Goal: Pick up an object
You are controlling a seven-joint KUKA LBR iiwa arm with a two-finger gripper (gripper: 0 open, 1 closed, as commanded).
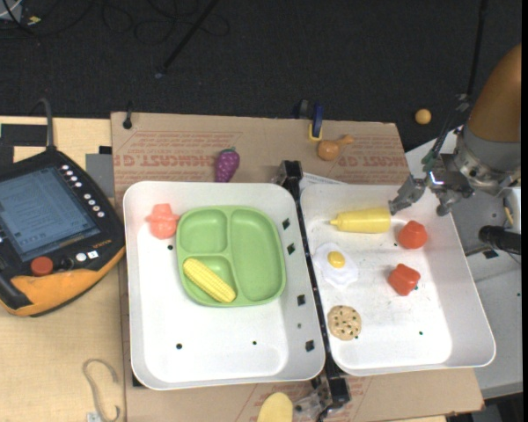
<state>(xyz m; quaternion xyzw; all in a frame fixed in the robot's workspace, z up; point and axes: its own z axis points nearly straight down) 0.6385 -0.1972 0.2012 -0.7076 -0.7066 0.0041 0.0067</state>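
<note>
My claw (420,197) hung over the top right corner of the right bin (475,341), fingers spread apart with nothing between them. One fingertip sat near the butt end of the mustard bottle (363,222); the other pointed down toward the bin's right rim.

Nearest to the claw: a tomato (412,235), just below it and apart from both fingers. The mustard bottle lay on its side just down and left of the claw, nozzle pointing away from me toward the divider. Further below the claw, a red pepper (404,279). Down and left of that, a fried egg (336,263), flat on the bin floor, and below the egg a cookie (344,322) near the bin's lower left.

Far to the claw's left, the left bin (150,341) held a green tray (256,258) with three compartments. A corn cob (209,280) lay in the tray's lower left compartment, tilted. A pink piece (162,221) sat beside the tray's upper left corner, touching or nearly so; I could not tell which.

Outside the bins: purple grapes (227,163) on the cardboard up and left of the claw, an orange-brown fruit (329,148) closer in, a small orange ball (422,116) above the claw, a yellow item (275,407) below the bins. A teach pendant (44,227) lay at the far left.
</note>
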